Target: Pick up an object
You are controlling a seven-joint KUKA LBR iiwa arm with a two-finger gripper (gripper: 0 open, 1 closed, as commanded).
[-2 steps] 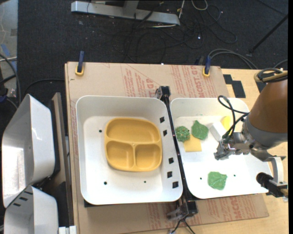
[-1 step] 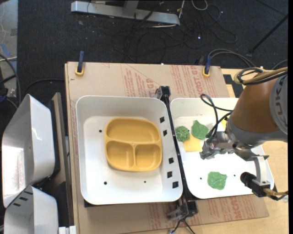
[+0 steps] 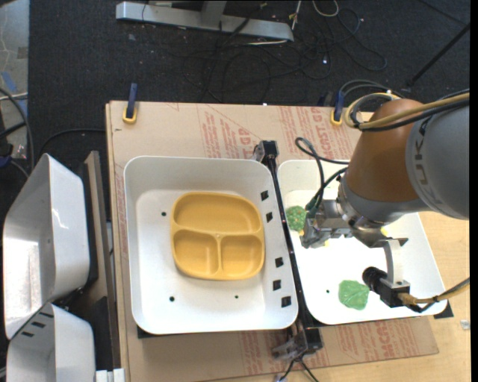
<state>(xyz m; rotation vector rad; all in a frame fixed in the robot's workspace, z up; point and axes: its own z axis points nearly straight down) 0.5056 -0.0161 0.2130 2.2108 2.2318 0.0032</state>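
Two green objects lie in the right bin (image 3: 418, 246), one (image 3: 296, 217) beside the lowered tool (image 3: 314, 233), the other (image 3: 353, 293) nearer the front, neither visibly lifted, so the pick looks undone; I cannot tell the tool's state.

Dark carpeted floor (image 3: 67, 60) around bench, flecked with pale specks, black cables (image 3: 246, 60) looping across it near top. Grey metal bar (image 3: 202, 21) lying at top edge. Bench top (image 3: 216, 127) plain cardboard-brown board with faint red printed lettering. Two clamps on far edge: yellow-footed one (image 3: 131, 104) at left corner, another (image 3: 337, 108) toward right. White tubs (image 3: 45, 224) stacked at left, just beside bench. Light wood surface (image 3: 455, 246) at right. Light even, soft shadows
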